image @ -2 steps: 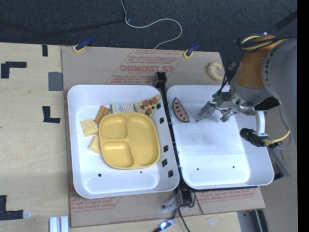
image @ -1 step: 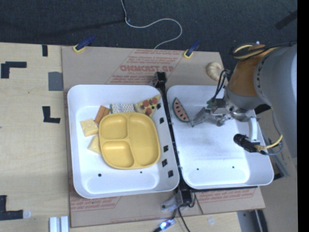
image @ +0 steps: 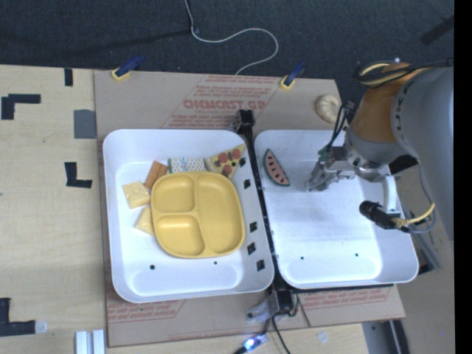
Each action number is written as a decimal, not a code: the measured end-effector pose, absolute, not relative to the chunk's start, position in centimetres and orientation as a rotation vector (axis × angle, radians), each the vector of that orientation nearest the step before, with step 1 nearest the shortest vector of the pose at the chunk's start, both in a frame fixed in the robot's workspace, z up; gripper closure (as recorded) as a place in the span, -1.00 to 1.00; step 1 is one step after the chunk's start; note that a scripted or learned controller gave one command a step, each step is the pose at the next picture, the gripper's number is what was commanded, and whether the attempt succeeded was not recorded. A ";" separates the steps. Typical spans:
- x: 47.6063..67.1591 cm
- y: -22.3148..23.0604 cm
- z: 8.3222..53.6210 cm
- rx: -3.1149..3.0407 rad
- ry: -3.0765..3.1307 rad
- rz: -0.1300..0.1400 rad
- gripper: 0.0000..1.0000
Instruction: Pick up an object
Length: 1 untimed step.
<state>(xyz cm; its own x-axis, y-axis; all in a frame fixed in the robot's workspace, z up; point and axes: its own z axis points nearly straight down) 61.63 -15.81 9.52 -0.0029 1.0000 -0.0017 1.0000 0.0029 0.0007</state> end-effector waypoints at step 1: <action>60.7 -15.5 14.7 2.219 2.221 0.003 1.00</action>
